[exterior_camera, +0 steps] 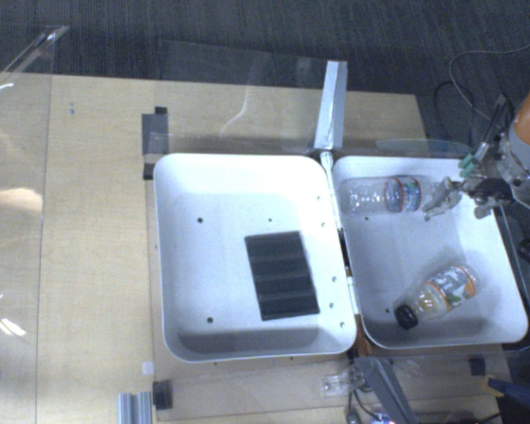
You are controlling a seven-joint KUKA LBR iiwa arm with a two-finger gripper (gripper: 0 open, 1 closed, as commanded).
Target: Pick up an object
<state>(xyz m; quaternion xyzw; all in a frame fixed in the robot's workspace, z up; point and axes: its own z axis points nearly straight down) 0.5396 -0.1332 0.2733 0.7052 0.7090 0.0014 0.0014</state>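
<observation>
Above right bin [503, 237], tool [459, 197] near bottle [384, 194]

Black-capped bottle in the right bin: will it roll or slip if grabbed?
Probably. The black-capped bottle lies on its side on the right bin floor, so a nudge may roll it. Its clear, rounded body looks smooth, likely slippery. It looks mostly empty, so probably light.

Arm [528, 140]: grey metal body w/ orange band at top right edge of view. Wrist section grey/silver, blocky, some dark parts. Small teal-green bits near wrist. Thin silver-grey fingers [442, 200] at the tip. Black cable loops beside the arm.
</observation>
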